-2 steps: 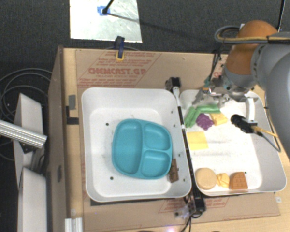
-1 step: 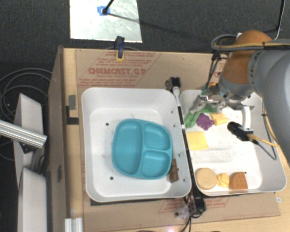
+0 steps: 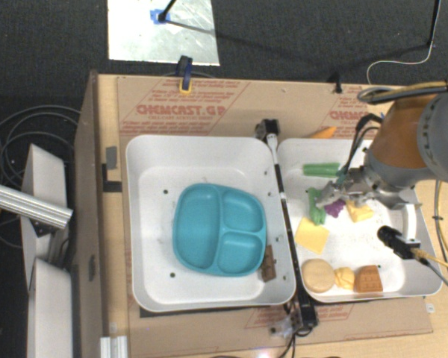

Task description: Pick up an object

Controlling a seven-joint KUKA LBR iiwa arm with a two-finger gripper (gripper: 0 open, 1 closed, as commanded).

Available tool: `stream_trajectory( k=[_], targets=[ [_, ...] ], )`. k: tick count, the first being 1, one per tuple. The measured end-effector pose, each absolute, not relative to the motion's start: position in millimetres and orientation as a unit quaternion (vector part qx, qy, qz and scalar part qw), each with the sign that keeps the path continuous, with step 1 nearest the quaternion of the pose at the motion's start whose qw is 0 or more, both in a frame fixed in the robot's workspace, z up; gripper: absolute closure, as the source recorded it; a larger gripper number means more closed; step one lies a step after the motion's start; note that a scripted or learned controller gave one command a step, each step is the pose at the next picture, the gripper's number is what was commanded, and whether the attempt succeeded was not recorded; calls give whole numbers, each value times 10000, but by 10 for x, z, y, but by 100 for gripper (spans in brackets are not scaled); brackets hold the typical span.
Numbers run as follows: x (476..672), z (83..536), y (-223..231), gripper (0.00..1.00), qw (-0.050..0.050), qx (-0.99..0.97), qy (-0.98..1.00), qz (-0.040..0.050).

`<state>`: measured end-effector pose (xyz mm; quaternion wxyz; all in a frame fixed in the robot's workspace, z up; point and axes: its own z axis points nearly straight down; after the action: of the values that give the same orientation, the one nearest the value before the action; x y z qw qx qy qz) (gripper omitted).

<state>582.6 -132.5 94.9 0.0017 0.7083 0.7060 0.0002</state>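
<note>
Purple piece (image 3: 334,209) lay mid right bin (image 3: 425,280), just left of the tool (image 3: 342,192), beside yellow wedge (image 3: 312,236) and green bits. Couldn't tell the tool's spread. Needed a straight drop, centred on purple, clear of neighbours.

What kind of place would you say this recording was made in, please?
Probably a robotics lab bench set up for grasping trials: a grey and orange arm reaches over two white bins, one holding toy food and one a blue divided plate, with loose cables on the dark floor.

A divided plate (image 3: 220,230) lies in the left bin (image 3: 145,200).
</note>
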Motion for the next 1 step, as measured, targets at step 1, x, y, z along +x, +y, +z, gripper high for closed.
stream_trajectory(
  k=[1],
  targets=[
    [6092,886,-1164,0,38,7050,7092,25]
  ],
)
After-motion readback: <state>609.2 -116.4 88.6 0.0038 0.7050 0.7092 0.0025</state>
